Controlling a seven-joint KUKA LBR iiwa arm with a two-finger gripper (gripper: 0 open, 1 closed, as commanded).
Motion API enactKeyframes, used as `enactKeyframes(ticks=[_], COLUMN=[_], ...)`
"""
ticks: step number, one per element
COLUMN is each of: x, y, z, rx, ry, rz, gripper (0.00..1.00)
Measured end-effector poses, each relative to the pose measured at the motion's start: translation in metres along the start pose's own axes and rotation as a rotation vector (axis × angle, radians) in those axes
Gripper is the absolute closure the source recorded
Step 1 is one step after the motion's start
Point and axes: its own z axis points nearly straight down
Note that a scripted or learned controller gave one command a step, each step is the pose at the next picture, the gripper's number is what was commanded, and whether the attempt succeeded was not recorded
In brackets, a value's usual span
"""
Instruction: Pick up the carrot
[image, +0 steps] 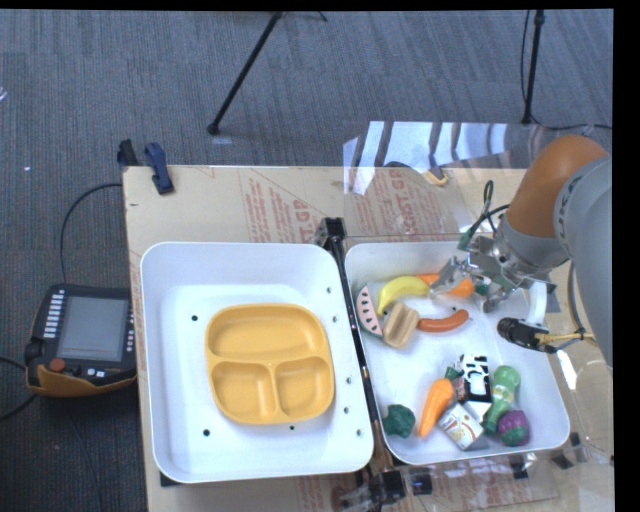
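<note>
carrot (436, 404): lower middle of right bin (548, 375), lying tilted, tip toward the near wall
around carrot: broccoli (399, 420) to its left, yogurt cup (460, 427) touching on its right, milk carton (474, 374) just above
gripper (478, 275): at the bin's far side, well apart from the carrot; can't tell its state
near gripper: banana (402, 289), sausage (443, 321), watermelon slice (370, 309)
left bin (170, 300): yellow divided plate (268, 362)

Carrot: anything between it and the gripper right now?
Nothing visible lies directly between. The gripper sits at the right bin's far end by the banana; the carrot lies nearer the camera, past the sausage, top side exposed.
</note>
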Motion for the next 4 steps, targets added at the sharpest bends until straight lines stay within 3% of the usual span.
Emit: enactKeyframes(ticks=[1, 2, 3, 4], x=[0.0002, 0.0014, 0.0017, 0.0009], y=[0.0001, -0.0002, -0.0006, -0.0009], z=[-0.0059, -0.0054, -0.0018, -0.0073], rx=[0.003, 0.004, -0.005, 0.002], ry=[-0.007, -0.004, 0.000, -0.005], rz=[-0.010, -0.010, 0.084, 0.078], gripper=[1.00, 0.00, 0.00, 1.00])
